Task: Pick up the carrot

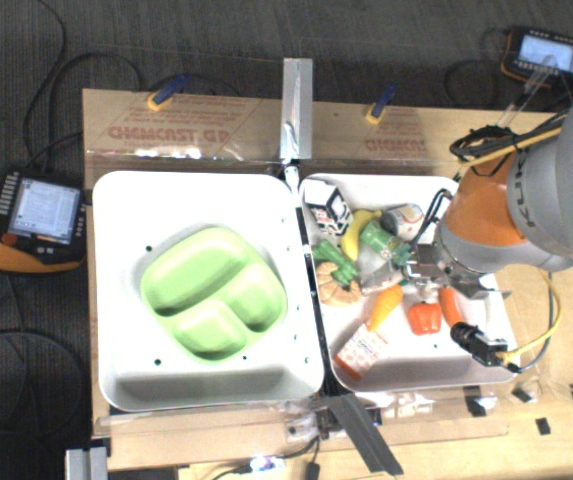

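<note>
Gripper (421,273) sits by carrot (385,307) amid clutter; can't tell its state. Risk: it grabs the neighbouring pepper (425,317) instead, or carrot slips

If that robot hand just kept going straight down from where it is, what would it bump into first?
Probably the carrot: the hand hangs just above the pile in the right bin, with the carrot's upper end nearest below it. Depth is hard to judge from this slanted view.

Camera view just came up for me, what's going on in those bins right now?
The grey arm's hand is down in the right bin, over a pile of toy food. The carrot lies on the bin floor just left of the hand, beside an orange pepper. The left bin has a green divided tray.
</note>
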`<state>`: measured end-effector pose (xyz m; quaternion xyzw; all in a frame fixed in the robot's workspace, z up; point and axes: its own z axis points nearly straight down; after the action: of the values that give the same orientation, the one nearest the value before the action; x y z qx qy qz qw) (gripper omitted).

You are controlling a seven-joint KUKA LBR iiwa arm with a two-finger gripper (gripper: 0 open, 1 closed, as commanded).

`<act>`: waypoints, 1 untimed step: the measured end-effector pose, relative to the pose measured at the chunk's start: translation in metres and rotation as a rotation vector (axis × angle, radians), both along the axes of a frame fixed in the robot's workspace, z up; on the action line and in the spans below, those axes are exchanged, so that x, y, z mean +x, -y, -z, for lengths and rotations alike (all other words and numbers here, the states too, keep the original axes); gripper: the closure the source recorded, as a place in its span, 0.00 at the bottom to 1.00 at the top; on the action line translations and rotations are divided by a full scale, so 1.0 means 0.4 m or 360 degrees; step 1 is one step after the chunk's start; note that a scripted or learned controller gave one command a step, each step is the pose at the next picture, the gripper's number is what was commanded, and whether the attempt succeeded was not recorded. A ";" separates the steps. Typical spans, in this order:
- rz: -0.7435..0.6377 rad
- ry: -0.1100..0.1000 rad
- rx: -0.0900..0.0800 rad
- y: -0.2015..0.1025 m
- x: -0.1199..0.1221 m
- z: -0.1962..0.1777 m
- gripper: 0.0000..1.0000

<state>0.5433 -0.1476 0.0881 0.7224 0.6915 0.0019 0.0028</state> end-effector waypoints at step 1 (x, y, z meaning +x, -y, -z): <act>0.0062 -0.0018 0.0004 0.032 0.060 -0.014 0.00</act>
<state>0.5674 -0.1604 0.0935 0.7357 0.6773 -0.0013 -0.0020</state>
